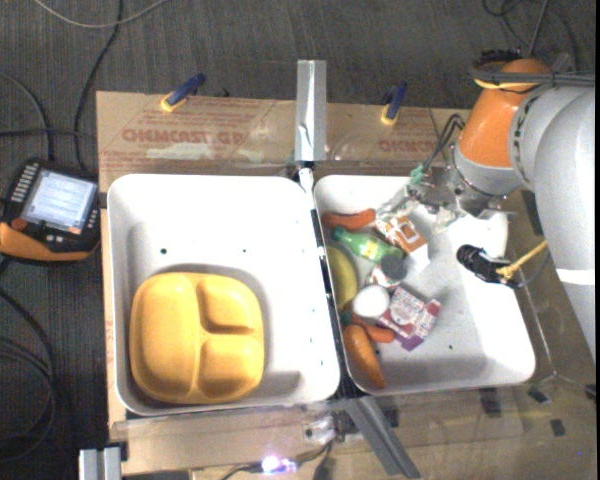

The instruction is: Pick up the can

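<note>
My gripper (420,196) hovers over the right bin's far edge; whether it's spread, I can't tell. The can (372,301) lies below-left of it, end-on, beside the banana (342,273).

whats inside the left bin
The left bin holds one thing: a yellow divided tray, lying in the part nearest the camera. The floor under the tray is covered, so anything beneath it cannot be seen.
</note>
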Robot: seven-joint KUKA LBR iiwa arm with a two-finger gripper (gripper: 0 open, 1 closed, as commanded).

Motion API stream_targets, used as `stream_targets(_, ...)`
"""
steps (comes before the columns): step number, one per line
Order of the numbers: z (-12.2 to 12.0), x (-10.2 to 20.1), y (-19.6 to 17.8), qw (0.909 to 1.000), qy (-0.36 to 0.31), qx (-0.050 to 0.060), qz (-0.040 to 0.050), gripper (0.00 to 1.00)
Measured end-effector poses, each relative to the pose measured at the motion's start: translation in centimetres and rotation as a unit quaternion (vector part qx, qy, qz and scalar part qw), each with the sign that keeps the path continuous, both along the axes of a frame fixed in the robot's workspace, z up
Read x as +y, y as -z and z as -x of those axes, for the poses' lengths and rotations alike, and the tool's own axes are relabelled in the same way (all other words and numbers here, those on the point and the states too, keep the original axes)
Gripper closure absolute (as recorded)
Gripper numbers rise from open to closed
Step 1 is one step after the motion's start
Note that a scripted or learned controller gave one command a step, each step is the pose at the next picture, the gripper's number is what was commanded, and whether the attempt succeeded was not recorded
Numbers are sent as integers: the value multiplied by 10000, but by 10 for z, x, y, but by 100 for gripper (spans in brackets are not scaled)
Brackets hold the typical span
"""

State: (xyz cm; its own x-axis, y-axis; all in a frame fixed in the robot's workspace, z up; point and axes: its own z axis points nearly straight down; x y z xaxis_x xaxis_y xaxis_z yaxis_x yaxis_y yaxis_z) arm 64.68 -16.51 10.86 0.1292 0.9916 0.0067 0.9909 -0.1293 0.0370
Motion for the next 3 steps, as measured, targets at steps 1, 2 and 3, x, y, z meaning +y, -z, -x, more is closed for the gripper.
stream_targets(1,12,25,0,9804,1968,-41,-10,0)
stream_targets(2,11,-32,0,9585,2849,-15,-82,0)
stream_targets(3,6,-33,-16,9592,2824,-93,-53,100)
